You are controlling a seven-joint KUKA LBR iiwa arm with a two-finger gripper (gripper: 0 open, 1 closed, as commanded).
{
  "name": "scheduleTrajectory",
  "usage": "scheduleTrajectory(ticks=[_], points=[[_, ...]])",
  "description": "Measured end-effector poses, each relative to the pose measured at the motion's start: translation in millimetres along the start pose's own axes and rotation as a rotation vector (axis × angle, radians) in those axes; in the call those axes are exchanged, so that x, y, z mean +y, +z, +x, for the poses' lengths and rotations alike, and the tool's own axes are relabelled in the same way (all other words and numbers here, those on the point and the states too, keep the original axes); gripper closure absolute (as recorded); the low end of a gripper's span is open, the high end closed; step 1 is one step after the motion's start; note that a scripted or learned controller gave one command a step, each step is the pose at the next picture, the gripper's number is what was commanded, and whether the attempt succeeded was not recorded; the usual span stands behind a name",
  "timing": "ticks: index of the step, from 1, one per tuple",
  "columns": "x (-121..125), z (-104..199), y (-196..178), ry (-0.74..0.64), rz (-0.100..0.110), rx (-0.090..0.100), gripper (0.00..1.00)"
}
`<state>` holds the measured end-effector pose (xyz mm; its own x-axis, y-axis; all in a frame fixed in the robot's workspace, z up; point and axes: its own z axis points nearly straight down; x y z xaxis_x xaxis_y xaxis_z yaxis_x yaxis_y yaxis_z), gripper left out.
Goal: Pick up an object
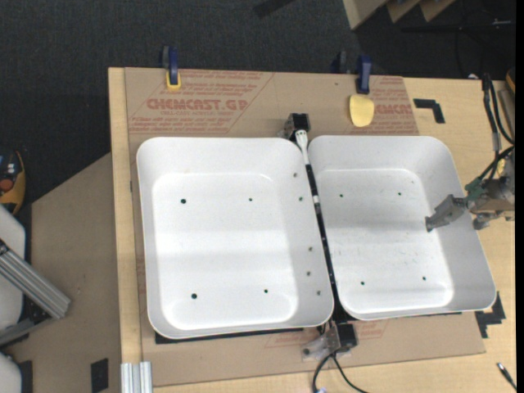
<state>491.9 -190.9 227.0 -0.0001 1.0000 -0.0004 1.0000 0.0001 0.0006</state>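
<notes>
Gripper (pixel 438 217): a small grey end piece reached in over the right edge of the right bin, about halfway along that edge, pointing toward the bin's middle. Whether it was spread or pressed together could not be told, as the tip was small and blurred. Nothing was seen pinched in it.

Arm (pixel 491 199): a short stretch of it showed at the bench's right edge, with cables (pixel 494 121) trailing above it.

Right bin (pixel 385 154): shallow, white, its floor marked by small dark dots and faint speckling; a soft shadow lay across its upper middle.

Left bin (pixel 221 158): shallow, white, set just beside the right bin, with four dark dots on its floor.

Object to pick: none could be made out inside either bin.

Yellow piece (pixel 361 110): lay on the board near the far edge, just beyond the right bin's far left corner.

Board (pixel 205 101): tan, with red lettering, carrying both bins.

Clamps (pixel 171 65): two blue and yellow clamps gripped the board's far edge.
</notes>
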Motion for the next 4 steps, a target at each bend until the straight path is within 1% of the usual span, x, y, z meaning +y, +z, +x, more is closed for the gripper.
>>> scheduleTrajectory(ticks=[1,2,3,4], points=[[14,68,-96,-0.009,-0.012,-0.001,0.00],[12,64,-101,-0.002,-0.004,-0.001,1.00],[-8,126,-17,-0.005,0.011,0.005,1.00],[1,168,-140,-0.008,-0.015,0.002,1.00]])
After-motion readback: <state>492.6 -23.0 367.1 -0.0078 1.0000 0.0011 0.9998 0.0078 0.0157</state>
